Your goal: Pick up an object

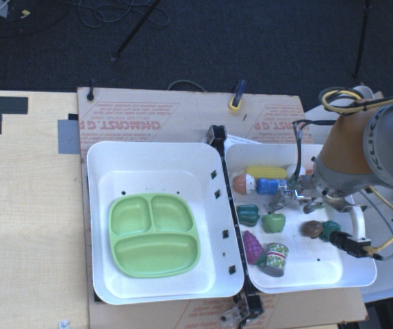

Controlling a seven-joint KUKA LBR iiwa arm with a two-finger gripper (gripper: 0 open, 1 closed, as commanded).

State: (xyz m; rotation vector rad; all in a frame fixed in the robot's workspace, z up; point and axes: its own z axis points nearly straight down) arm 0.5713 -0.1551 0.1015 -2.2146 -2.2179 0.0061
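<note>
Bench notes, biggest first.

- Cardboard sheet (148, 118): one, lying flat under both bins. I take it as a pad that keeps them from sliding.
- Bins: two, side by side, long walls touching. The left bin (100, 184) is the drop side and the right bin (320, 271) is the supply side, which would explain why all the loose stock sits within easy reach of the arm.
- Arm (350, 149): one, bent down over the right bin's far right part.
- Green plate (154, 235): one, three compartments, flat in the middle of the left bin, nothing on it.
- Gripper (291, 195): low over the right bin, between the upper row of objects and the lower ones. From this slant I cannot tell whether it is spread or closed, and I see nothing held in it.
- Loose objects, all in the right bin; I count seven I am sure of:
  - yellow piece (265, 173), near the far wall
  - red, white and blue tube (257, 184), just below the yellow piece and nearest the gripper
  - dark green pepper (248, 214)
  - green apple (274, 222)
  - purple piece (252, 247)
  - small can (275, 259), tilted
  - brown lump (311, 229), set apart to the right

Judgement: the tube or the apple looks the likeliest pick, and no grasp is made yet.
</note>
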